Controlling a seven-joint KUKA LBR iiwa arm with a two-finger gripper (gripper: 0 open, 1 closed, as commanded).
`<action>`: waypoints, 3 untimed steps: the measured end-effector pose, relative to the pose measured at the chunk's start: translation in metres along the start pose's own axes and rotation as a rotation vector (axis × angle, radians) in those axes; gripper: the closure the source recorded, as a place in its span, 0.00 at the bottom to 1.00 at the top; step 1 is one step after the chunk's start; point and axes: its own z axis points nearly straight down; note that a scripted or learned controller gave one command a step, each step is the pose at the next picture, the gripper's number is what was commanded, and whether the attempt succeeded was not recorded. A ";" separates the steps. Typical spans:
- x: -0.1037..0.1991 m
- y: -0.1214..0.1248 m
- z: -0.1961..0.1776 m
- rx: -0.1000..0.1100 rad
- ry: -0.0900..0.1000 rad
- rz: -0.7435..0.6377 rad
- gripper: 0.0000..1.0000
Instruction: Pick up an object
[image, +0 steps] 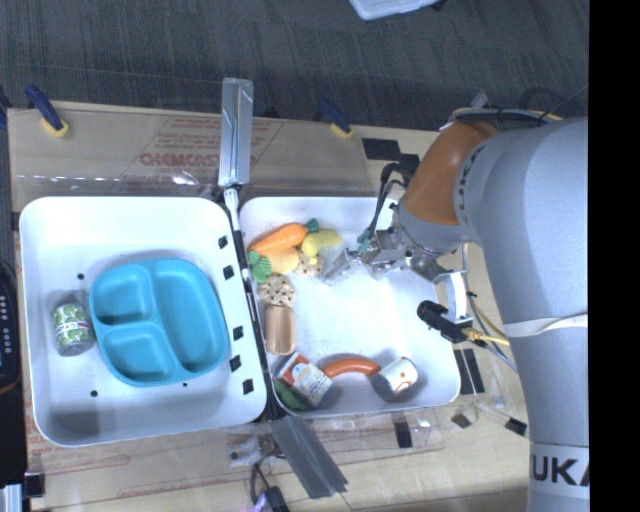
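- The pincer (345, 262) is down inside the right bin (420, 215), at its far side, with the grey arm (530, 230) reaching in from the right.
- Its tip sits just beside a yellow lemon-like toy (322, 243), which lies against a toy carrot (278, 238). I cannot tell whether it touches either one.
- At this slant, whether the pincer is spread or pressed together cannot be told. Nothing can be seen clamped in it.
- By my reading, the pick is not yet done: every object looks to be resting on a bin floor, none lifted.
- Other candidates in the right bin: a green toy (260, 266) and a round brown biscuit-like piece (276, 291) along the left wall, with a tan cylinder (279, 328) just nearer than them.
- At the near wall lie a small printed packet (305, 381), a red sausage-shaped toy (348, 366) and a small white cup (399, 377).
- The left bin (40, 225) holds a blue divided tray (157, 320) and a small green-labelled can (71, 326), both well apart from the arm.
- What is left, as I judge it: secure a hold on the lemon or carrot and raise it clear of the bin.
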 end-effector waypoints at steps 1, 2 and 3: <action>0.054 -0.056 0.001 0.002 0.002 -0.026 0.00; 0.088 -0.125 0.001 0.000 0.001 -0.149 0.00; 0.087 -0.125 0.001 0.002 0.002 -0.395 0.00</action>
